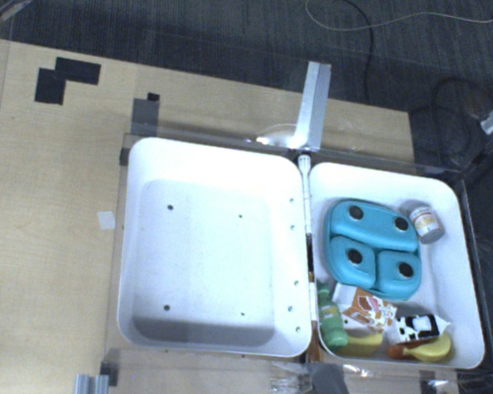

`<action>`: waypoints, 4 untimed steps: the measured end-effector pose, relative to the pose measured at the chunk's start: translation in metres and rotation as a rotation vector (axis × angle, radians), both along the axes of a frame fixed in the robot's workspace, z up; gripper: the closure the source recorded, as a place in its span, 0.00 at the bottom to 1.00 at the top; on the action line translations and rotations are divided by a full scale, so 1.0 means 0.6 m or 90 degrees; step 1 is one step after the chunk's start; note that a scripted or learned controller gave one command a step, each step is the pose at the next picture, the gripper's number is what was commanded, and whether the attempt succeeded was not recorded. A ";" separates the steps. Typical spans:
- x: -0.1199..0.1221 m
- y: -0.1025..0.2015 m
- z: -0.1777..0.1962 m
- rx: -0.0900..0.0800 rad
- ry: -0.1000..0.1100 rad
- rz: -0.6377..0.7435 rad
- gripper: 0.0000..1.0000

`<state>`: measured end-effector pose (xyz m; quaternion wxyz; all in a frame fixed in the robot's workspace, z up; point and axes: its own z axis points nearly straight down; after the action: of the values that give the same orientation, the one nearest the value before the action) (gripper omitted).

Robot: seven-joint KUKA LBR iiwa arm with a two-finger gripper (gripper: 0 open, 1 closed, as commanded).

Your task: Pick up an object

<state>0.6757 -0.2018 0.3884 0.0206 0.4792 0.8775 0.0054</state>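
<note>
Single fixed overhead camera, slanted down over both white bins (pixel 136 223).

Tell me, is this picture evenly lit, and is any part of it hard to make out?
Camera view: not evenly lit; the left white bin has a grey shadow along its near wall, the dark carpet at the top is dim, and the small objects beside the turquoise moulded plastic tray in the right white bin look soft and hard to identify.

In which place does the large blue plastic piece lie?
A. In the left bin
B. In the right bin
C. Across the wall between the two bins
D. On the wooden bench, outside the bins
B. The blue plastic piece lies inside the right bin, in its upper half, beside a small can.
</note>
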 end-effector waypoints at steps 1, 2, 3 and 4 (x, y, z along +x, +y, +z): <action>-0.041 0.041 0.048 0.006 0.019 -0.058 1.00; -0.010 -0.006 -0.038 0.007 0.021 -0.080 1.00; -0.009 -0.005 -0.080 0.007 0.021 -0.080 1.00; -0.006 -0.003 -0.056 0.005 0.015 -0.078 1.00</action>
<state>0.6720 -0.2035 0.3546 0.0087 0.5320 0.8467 0.0022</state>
